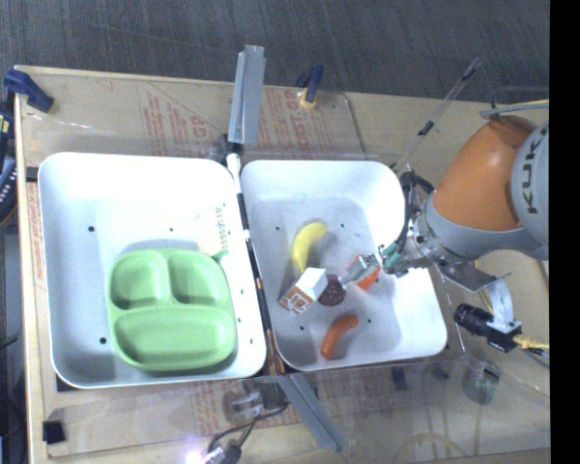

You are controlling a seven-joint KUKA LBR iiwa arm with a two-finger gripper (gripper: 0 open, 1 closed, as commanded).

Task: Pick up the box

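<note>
The box point(304, 290) is small and white with an orange-brown end. It lies tilted near the middle of the right bin point(420, 322). My gripper point(365, 267) hangs low over that bin, a little right of the box and apart from it. A dark round item point(333, 293) lies between box and gripper. A small orange-red piece point(369, 279) sits right at the gripper's tip; whether it is held is unclear.
A yellow banana point(307, 245) lies just beyond the box, and a red-orange sausage point(339, 333) lies near the bin's front wall. The left bin point(68, 201) holds a green compartment tray point(171, 309) and a pale packet point(218, 230) by the dividing wall.
</note>
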